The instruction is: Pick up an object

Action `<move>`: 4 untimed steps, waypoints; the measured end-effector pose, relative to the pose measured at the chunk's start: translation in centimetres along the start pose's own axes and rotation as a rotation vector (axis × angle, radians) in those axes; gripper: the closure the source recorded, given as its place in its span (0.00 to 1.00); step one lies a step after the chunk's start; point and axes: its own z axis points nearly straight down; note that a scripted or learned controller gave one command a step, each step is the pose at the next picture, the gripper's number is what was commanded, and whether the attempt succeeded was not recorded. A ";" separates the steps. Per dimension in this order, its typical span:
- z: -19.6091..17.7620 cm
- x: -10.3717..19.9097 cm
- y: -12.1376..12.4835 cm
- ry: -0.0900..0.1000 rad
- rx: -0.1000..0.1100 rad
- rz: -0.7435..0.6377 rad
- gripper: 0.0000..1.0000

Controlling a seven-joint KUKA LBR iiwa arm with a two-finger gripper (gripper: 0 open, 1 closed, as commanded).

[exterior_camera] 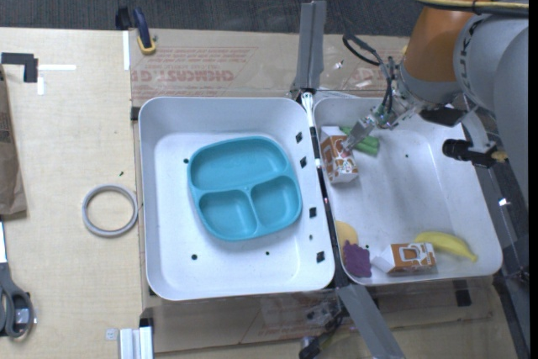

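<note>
Gripper (363, 130) is hovering at twelve o'clock in the right white bin (471, 206) — finger spread untellable — over a small brown-and-white carton (339, 159), probably light, stiff, best pinched across flat sides.

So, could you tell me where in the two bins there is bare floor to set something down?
Right bin: bare middle floor between the small carton and the banana. Its upper left is crowded by the gripper, green item and carton; its lower edge by the purple item, brown box and banana. Left bin: strips around the blue tray.
</note>
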 end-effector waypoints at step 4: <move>-0.3 -0.5 0.6 -0.007 -0.003 0.173 0.00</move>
